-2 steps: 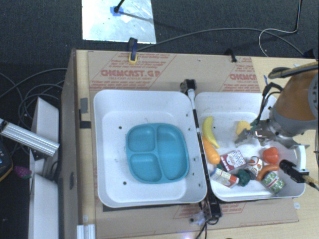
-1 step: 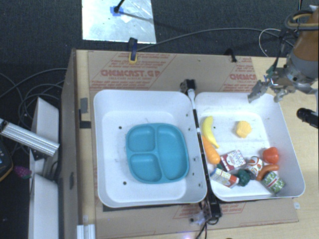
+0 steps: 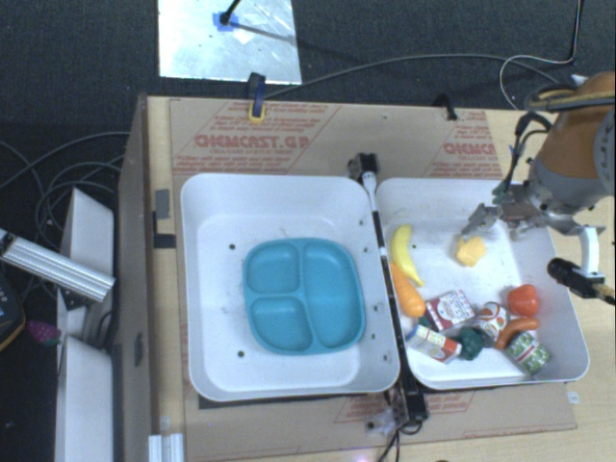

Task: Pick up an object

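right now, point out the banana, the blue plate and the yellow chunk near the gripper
banana (image 3: 405,253): camera view, middle of its curved body
blue plate (image 3: 304,293): camera view, central divider between compartments
yellow chunk (image 3: 471,250): camera view, its top face

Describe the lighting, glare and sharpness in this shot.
Camera view: even overhead light, soft overall; the left bin and right bin are near washed-out white, the foil sheet on the floor shows glare, small packages are blurry, and label text is unreadable.
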You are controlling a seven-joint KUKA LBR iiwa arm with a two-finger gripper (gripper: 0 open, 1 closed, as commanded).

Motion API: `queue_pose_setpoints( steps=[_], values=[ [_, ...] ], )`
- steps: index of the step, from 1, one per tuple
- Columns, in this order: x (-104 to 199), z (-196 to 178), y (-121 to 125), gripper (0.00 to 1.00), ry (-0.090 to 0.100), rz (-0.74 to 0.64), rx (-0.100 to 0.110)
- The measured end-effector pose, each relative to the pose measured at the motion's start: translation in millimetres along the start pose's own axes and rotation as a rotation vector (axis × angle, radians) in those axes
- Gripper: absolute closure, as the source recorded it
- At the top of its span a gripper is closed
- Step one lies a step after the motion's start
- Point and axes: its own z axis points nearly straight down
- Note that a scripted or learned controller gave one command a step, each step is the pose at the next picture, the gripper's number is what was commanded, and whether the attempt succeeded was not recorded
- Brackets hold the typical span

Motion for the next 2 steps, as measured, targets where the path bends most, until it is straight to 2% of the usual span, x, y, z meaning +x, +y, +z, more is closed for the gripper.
queue_pose_setpoints(
  steps=[1, 2],
  values=[
    [31, 44, -7, 0.0, 0.0, -0.002, -0.001],
    [30, 32, -6, 1.0, -0.001, -0.003, -0.005]
  ],
)
